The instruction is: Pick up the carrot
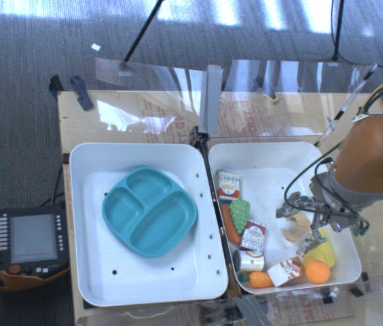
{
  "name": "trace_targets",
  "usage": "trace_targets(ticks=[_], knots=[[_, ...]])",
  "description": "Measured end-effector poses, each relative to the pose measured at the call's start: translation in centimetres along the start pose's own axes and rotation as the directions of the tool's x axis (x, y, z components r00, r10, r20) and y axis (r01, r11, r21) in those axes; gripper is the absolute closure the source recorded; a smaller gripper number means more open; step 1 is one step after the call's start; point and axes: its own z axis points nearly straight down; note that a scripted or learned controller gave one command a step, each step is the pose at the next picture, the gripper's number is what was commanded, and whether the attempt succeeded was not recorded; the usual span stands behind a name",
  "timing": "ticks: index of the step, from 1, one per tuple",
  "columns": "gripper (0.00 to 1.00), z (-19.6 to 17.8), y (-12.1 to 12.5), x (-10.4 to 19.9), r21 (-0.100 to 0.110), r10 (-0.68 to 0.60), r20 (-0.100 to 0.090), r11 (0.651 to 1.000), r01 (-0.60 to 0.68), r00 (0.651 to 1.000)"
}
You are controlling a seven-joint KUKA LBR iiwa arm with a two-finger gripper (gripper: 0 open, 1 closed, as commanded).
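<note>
Overhead slanted view of a bench w/ two shallow white bins side by side. Nearest the viewer, along the front wall of the right bin, sit a small orange-and-green carrot-like piece, a red-and-white packet and an orange fruit, all below the gripper in the view and clear of it. The gripper hangs low over the right part of that bin, above a pale cookie-like item and a yellow corn piece; can't tell how far its fingers are spread, and nothing is visibly gripped. To the gripper's left, well apart from it, the carrot lies lengthwise along the bin's left wall, touching or just beside a green bumpy veg, w/ a small red-and-white carton and a tin close by; a second small box sits farther back. Farther left, in the other bin, rests a teal divided plate. Judged step: approach, carrot not yet picked. Next move likely needs the gripper to travel left across the bin, line its fingers across the carrot's narrow width, and descend w/o snagging the wall or the green veg. Far side: clear panels and tripod legs.
</note>
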Motion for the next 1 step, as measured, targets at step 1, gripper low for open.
trace_targets(ticks=[1], knots=[[1.00,-1.23,-0.02,-0.24,0.003,0.001,0.007,1.000,-0.001,1.000]])
